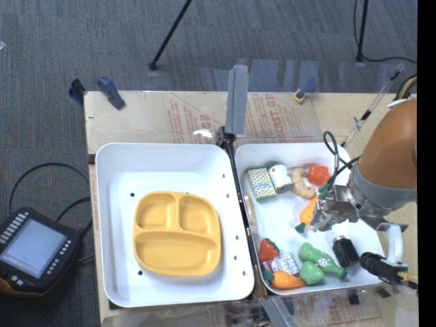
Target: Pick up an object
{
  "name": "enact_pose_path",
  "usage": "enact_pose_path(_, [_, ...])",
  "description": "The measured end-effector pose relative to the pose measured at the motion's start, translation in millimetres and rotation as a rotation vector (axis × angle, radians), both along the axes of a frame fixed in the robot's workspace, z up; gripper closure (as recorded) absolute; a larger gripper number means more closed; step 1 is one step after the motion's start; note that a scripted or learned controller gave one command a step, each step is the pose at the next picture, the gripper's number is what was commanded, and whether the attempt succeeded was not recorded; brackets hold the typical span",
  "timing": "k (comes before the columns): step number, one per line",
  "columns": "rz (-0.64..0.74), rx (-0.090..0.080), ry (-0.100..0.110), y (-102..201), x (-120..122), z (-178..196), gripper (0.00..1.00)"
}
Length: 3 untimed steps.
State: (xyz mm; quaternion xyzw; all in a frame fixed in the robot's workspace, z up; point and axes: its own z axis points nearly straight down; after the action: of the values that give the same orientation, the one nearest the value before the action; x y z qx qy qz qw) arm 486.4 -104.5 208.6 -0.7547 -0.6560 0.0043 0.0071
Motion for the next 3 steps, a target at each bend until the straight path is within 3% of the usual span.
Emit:
enact_pose_path(1, [-0.123, -0.005, -0.012, 63, 46, 73, 1.0])
enact_pose_path(2, [-0.143, -0.007, -0.019, 6, 69, 189, 1.0])
enact_pose_path(3, [-0.067, -0.006, -0.009, 27, 98, 200, 1.0])
